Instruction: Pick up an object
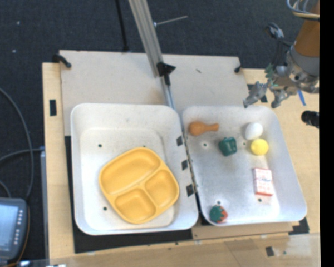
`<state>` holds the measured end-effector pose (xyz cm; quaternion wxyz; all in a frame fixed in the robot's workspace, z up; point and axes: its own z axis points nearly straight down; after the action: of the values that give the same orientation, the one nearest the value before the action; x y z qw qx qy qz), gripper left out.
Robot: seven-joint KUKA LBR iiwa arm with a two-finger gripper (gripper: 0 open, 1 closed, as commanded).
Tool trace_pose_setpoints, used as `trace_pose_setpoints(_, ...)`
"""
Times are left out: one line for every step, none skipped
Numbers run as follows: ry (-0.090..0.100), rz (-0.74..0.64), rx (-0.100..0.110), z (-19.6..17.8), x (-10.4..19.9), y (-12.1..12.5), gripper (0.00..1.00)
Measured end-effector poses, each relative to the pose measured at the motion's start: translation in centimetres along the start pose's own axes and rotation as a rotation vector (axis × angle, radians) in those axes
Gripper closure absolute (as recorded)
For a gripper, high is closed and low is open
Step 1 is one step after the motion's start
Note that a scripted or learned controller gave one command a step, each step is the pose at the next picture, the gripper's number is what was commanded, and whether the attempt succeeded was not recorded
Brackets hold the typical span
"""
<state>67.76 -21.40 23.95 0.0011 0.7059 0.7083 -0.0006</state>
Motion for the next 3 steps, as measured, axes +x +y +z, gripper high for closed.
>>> trace_pose_setpoints(-0.001,-0.001,0.001,0.0,0.0,0.0,0.00)
trace_pose_setpoints(0.002,-0.001,0.005,5.8,0.7,0.1,0.00)
trace_pose_setpoints(0.000,0.004,0.004,11.4,-0.3,-0.2,0.00)
